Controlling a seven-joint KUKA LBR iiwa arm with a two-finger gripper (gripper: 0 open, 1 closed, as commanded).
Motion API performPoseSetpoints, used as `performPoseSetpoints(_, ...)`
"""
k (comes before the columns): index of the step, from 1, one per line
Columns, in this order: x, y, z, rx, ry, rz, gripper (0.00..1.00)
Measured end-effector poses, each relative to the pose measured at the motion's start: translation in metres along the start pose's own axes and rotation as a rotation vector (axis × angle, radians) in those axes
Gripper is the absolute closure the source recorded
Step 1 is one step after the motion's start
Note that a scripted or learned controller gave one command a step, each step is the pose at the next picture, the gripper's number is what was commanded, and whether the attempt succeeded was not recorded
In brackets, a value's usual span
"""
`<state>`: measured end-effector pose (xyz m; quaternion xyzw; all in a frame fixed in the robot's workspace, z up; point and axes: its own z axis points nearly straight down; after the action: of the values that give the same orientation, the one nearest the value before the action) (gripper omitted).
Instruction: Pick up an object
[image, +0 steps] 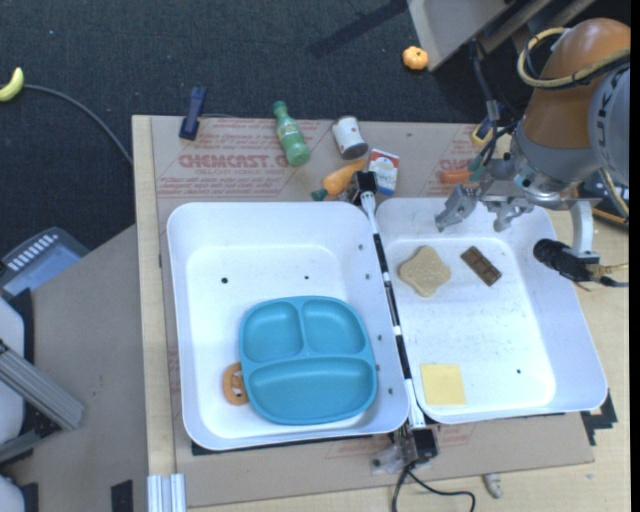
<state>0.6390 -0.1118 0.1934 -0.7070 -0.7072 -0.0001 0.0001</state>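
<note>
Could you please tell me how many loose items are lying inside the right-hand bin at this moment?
3: a tan cookie near the bin's left wall, a brown chocolate bar just right of it, and a yellow cheese slice at the near-left corner.

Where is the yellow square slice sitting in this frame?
In the camera view, the yellow square slice lies flat in the right bin, near its front-left corner, well below the tan cookie and apart from the gripper.

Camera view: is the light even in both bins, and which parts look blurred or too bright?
In the camera view the light is soft and even; the blue plate casts little shadow. The white floor of the right bin is bright, almost washed out. The gripper looks slightly blurred, while the brown bar is sharp.
</note>
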Motion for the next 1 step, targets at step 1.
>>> performPoseSetpoints(1,-0.0425,0.0071,0.0269,-0.001,-0.002,0.001,0.0)
